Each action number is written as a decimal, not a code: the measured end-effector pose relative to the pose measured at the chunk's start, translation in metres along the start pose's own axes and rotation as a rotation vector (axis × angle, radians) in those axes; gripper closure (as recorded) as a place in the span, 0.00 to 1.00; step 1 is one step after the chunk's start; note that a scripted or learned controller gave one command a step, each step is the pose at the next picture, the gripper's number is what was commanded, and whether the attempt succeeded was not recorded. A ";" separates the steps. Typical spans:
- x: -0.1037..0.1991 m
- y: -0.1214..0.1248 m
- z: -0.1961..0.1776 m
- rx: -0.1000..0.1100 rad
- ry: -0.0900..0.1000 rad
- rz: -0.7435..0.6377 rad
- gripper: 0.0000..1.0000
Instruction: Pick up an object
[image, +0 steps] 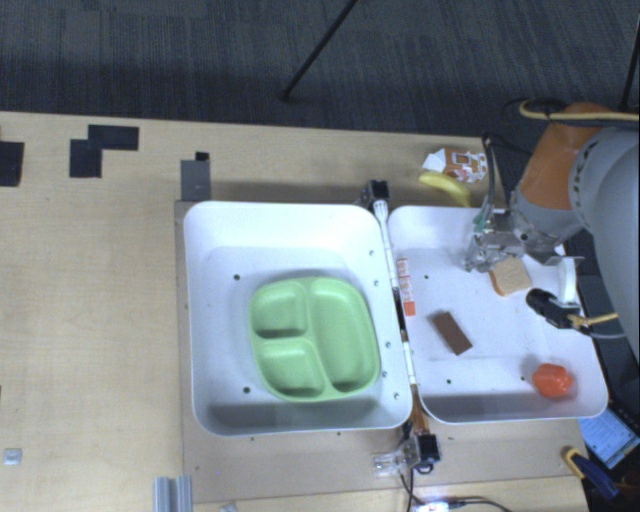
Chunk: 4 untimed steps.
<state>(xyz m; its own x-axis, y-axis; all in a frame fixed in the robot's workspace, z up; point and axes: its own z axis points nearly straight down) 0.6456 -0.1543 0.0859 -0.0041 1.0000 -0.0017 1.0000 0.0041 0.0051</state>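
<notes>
My tool (487, 250) hangs low at the far side of the right bin (440, 225), just left of the tan block (509, 276); its state I cannot tell. I should shift right, centre over the block, then descend straight.

Right bin, right half of frame: brown block (450, 332) flat mid-floor; tan slice (509, 277) upper right; orange ball (551, 380) lower right corner.
</notes>
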 end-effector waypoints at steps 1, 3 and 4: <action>-0.052 0.025 -0.079 -0.001 -0.001 0.000 1.00; -0.004 0.026 -0.003 -0.005 0.000 -0.003 0.00; -0.005 0.028 -0.016 -0.013 -0.005 -0.008 1.00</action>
<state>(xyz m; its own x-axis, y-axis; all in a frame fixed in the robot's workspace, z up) 0.6740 -0.1591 0.1020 -0.0121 0.9999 -0.0066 0.9998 0.0123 0.0177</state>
